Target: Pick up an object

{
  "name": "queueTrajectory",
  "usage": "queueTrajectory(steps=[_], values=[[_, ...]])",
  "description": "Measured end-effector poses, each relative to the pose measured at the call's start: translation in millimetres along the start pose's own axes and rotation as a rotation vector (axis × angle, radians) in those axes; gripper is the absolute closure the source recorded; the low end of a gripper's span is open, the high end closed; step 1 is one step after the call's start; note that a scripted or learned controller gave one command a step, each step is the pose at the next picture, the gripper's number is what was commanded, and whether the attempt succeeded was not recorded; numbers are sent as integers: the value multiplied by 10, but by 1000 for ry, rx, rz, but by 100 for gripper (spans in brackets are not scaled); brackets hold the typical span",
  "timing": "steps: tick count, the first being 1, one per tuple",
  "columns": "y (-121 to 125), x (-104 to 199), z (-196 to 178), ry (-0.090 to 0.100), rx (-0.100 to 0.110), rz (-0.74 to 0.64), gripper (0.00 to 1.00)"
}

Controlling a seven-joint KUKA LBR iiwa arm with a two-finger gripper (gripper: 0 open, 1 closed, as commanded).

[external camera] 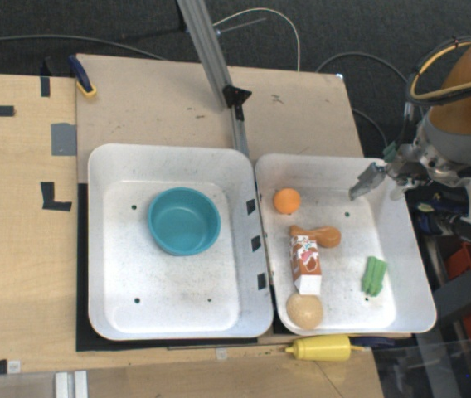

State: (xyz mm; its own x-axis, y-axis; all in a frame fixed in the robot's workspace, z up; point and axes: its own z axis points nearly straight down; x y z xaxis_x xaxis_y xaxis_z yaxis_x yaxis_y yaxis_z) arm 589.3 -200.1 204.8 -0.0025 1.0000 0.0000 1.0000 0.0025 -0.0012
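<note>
The right bin (pixel 401 305) holds an orange ball (pixel 286 201), a brown pear-shaped piece (pixel 320 236), a red and white carton (pixel 306 265), a tan ball (pixel 304 310) and a small green piece (pixel 373 274). My gripper (pixel 376 191) hangs over the bin's upper right corner, up and to the right of all of them. Its fingers stand apart and open, with nothing between them. The orange ball lies about a hand's width to its left.
In the left bin (pixel 111 305) sits a teal bowl (pixel 184 220). A yellow bottle (pixel 322 348) lies outside the right bin's front rim. A grey pole (pixel 211 48) slants down to the gap between the bins. Cables run along the back.
</note>
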Motion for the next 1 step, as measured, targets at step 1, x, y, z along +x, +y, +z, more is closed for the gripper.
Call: queueTrajectory(steps=[1], values=[[0,-1,0,0,0,0,0]])
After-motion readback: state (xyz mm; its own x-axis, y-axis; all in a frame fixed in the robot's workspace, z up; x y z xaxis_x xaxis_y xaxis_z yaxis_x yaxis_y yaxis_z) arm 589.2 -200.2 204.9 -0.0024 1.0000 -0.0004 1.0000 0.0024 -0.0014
